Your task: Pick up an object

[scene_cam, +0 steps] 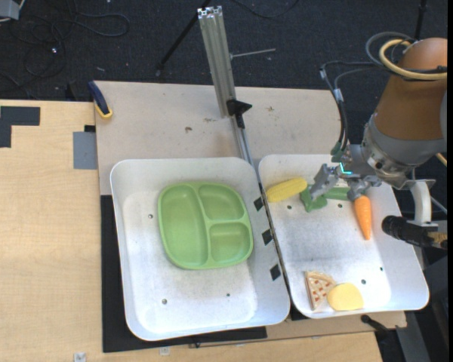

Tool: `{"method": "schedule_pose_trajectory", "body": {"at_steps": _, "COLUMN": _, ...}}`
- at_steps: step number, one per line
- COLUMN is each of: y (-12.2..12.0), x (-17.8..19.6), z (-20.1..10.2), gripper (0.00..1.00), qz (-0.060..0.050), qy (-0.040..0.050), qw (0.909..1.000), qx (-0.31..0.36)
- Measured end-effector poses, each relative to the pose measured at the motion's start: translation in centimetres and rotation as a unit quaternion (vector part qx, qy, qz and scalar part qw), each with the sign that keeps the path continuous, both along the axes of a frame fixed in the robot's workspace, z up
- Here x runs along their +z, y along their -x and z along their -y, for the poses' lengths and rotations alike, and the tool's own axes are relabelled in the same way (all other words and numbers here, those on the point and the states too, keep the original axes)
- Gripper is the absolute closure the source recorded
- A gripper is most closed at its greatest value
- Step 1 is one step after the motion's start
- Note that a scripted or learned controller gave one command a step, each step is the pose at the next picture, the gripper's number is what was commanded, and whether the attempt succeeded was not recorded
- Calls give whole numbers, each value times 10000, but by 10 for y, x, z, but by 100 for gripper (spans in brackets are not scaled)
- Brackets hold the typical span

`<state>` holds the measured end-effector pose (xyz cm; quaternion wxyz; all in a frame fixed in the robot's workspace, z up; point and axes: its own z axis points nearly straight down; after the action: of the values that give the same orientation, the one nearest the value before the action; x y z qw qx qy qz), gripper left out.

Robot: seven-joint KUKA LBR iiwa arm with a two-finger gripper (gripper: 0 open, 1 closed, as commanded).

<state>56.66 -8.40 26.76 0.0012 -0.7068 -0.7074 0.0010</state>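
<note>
- Two white bins are seen side by side: left bin (136, 292), right bin (392, 292).
- The gripper (334, 178) is positioned low over the far part of the right bin, just beside a green toy piece (315, 197); how far it is open cannot be told, and nothing is seen held.
- Candidate objects in the right bin, one of each: yellow corn cob (286, 189), green piece, orange carrot (362, 216), pizza slice (316, 289), yellow round piece (345, 298).
- One green divided plate (205, 225) is noted in the left bin.
- Risk judged: the green piece and corn lie close together near the bin wall, so a descent could nudge one aside or close on an edge only.
- Risk judged: the carrot lies just beside the wrist and could be knocked.
</note>
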Motion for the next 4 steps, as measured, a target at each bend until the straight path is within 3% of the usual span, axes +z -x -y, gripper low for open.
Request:
{"method": "schedule_pose_trajectory", "body": {"at_steps": 1, "y": 0, "x": 1, "z": 0, "gripper": 0, "qz": 9, "qy": 1, "qw": 10000, "qx": 0}}
{"method": "schedule_pose_trajectory", "body": {"at_steps": 4, "y": -3, "x": -171, "z": 1, "gripper": 0, "qz": -24, "qy": -4, "qw": 10000, "qx": -9}}
